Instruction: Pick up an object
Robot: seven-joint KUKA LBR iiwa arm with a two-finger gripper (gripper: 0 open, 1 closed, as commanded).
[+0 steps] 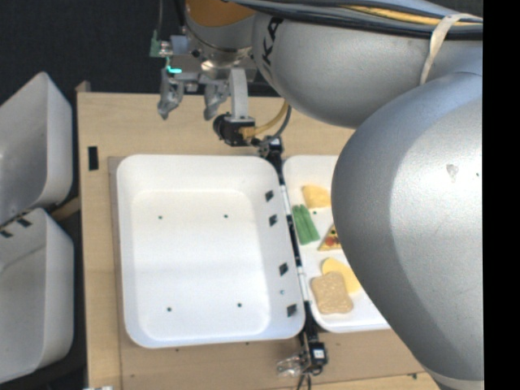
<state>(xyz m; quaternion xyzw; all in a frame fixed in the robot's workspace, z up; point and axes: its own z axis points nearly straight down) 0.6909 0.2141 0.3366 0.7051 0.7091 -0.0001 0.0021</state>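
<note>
The jaws [192,104] hang at the top of the view, above the far strip of counter [101,128] behind the left bin [195,331]; their two grey fingers stand a little apart with nothing between them, so they look parted and empty. The things to pick lie well away, in the right bin [349,325], close to the wall it shares with the left one: a yellow piece [316,196] at the far end, a green stick [305,224] just beside the wall, a small red and yellow bit [331,238] half hidden by the arm [422,242], then a tan slab like toast [331,292] overlapping a yellow wedge [351,275]. All look like light toy food, stiff enough to take a pinch, probably smooth and apt to slip. The green stick seems the best bet, narrow enough to take across its short width, though the wall crowds one side and leaves little room for a finger there. The tan slab is broader and flat, so I judge it needs its edges caught. The left bin offers wide open floor; the right bin is tight, with the arm's bulk looming over much of it.
</note>
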